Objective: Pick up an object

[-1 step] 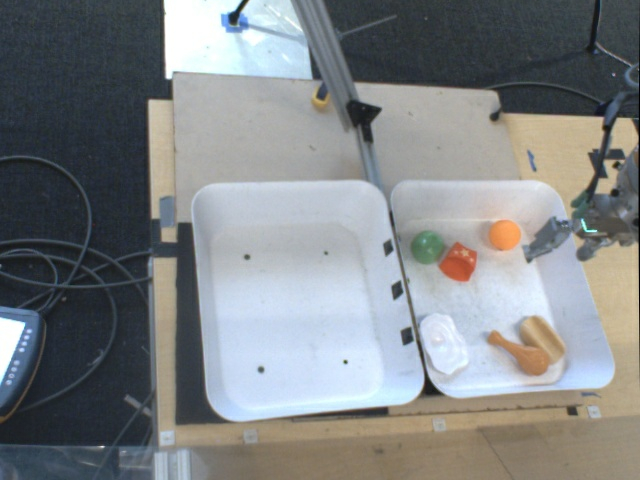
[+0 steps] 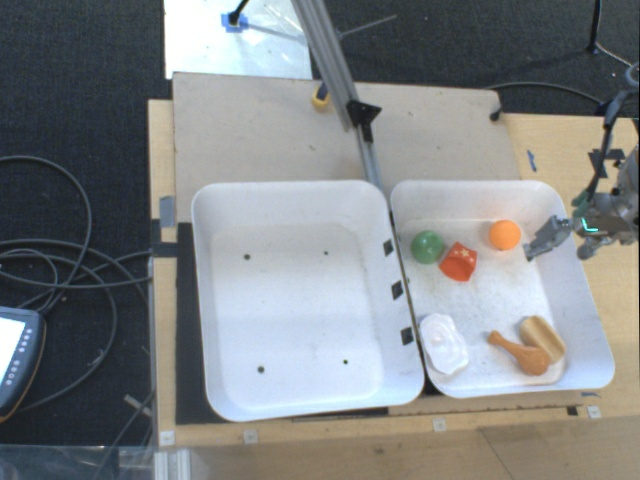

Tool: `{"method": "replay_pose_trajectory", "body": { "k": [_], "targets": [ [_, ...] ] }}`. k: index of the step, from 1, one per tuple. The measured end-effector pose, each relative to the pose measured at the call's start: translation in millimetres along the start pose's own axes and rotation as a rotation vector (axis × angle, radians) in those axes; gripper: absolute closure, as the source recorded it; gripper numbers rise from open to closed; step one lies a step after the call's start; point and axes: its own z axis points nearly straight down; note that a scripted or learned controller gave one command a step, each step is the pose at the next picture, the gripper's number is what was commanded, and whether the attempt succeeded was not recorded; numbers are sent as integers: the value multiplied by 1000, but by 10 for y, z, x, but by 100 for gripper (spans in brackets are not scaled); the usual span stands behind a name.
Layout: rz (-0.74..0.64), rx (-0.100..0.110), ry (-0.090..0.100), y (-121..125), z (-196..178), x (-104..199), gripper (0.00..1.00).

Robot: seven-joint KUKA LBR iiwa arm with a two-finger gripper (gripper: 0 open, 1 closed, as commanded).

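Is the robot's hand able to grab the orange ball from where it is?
Probably yes. The hand sits just right of the orange ball, with bare bin floor between them and nothing covering the ball.

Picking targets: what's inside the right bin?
Right bin holds a green ball, red block, orange ball, white lump, drumstick and bread roll. The gripper covers a patch near the right wall.

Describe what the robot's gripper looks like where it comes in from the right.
The gripper is grey metal with slim fingers. Behind it sits a dark, boxy wrist block with a small teal-green light, and thin black cables run up along the arm at the right edge.
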Motion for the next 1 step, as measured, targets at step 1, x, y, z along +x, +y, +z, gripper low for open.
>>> {"method": "replay_pose_trajectory", "body": {
  "k": [1],
  "targets": [
    [2,6,2,22,609,53,0]
  ]
}}
